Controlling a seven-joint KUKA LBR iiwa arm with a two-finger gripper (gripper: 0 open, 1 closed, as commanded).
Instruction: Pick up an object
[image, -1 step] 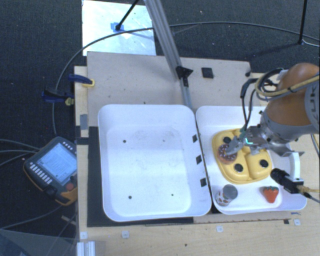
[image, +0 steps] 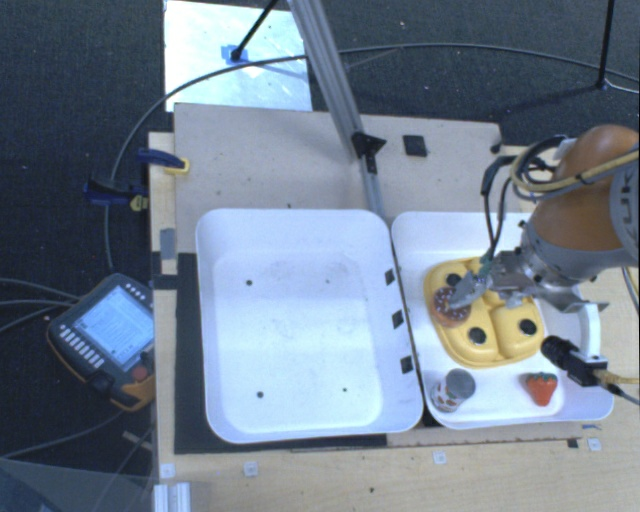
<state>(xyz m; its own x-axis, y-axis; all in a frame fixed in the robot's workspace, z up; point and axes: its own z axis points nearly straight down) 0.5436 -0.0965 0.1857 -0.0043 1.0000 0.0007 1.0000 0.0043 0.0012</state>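
Observation:
In the right bin (image: 420, 240) lies a yellow moulded piece (image: 495, 335) with dark holes. A brown ring-shaped object (image: 450, 310) rests on its left part. My gripper (image: 467, 293) hangs low over the left end of the yellow piece, right above the brown ring; whether it touches either is unclear. A small grey-topped cup (image: 455, 388) stands near the bin's front left corner. A red strawberry-like toy (image: 541, 387) lies at the front right. The grey arm with its orange band (image: 590, 165) comes in from the right.
The left bin (image: 215, 330) sits beside the right one, their rims meeting at a row of black clips (image: 397, 318). A metal pole (image: 335, 80) slants in from the top. A teach pendant (image: 105, 335) lies left of the bench.

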